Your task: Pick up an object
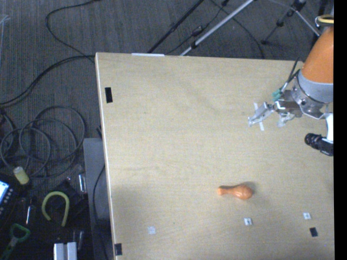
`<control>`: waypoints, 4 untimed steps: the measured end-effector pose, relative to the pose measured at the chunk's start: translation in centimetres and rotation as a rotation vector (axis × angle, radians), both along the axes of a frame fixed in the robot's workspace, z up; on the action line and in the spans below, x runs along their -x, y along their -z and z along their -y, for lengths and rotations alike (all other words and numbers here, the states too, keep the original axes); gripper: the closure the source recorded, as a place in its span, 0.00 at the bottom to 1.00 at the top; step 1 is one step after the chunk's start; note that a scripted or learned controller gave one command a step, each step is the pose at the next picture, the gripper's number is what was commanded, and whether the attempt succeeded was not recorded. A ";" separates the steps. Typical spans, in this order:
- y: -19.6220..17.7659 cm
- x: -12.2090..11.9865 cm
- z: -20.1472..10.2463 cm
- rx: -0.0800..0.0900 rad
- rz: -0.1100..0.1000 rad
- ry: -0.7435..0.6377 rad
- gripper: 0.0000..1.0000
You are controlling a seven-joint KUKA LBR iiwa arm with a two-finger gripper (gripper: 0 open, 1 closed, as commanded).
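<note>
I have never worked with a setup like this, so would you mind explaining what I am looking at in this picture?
This is one camera fixed above a workbench, looking down at a slant. The grey and orange machine at the right is a robot arm run by a program. At its end is a gripper, a metal two-finger hand. It hovers over the pale tabletop, and nothing shows between its fingers. Its job is to pick up an object. The only loose one here is a small orange pear-shaped thing, lying below the gripper in the picture and well apart from it. The small dark and pale squares are marks on the tabletop. Cables and stands lie on the dark floor around the bench.
</note>
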State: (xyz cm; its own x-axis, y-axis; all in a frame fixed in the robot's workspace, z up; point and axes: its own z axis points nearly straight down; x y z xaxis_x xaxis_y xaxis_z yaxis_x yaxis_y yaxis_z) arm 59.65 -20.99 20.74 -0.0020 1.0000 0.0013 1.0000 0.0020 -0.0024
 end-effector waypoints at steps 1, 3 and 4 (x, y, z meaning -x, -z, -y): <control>5.4 -6.5 1.3 0.007 0.000 -0.058 0.00; 12.3 -7.3 1.2 0.004 0.002 -0.590 0.00; 11.2 -7.4 1.1 0.008 0.003 -0.591 1.00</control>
